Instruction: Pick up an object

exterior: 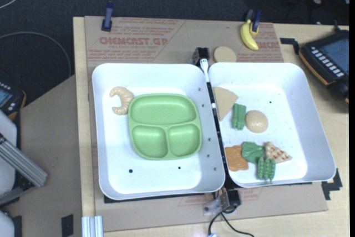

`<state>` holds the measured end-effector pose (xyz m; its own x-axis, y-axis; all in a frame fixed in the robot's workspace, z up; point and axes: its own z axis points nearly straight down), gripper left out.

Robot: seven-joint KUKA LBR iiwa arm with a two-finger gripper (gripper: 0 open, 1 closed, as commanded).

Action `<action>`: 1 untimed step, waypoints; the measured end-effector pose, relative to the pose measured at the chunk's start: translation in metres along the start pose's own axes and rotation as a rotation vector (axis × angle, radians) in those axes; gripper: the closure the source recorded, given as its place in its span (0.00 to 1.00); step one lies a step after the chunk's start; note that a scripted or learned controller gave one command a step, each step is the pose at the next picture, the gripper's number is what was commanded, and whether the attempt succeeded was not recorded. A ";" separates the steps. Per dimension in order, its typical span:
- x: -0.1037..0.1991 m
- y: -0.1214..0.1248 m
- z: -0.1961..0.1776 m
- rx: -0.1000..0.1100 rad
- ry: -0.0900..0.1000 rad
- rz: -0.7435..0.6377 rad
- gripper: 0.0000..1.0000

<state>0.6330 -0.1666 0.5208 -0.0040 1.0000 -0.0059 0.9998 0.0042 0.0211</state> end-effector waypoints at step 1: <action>-0.054 -0.025 0.111 0.032 0.006 0.010 1.00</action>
<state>0.6102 -0.2216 0.4092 0.0063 1.0000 0.0006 0.9999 -0.0063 -0.0104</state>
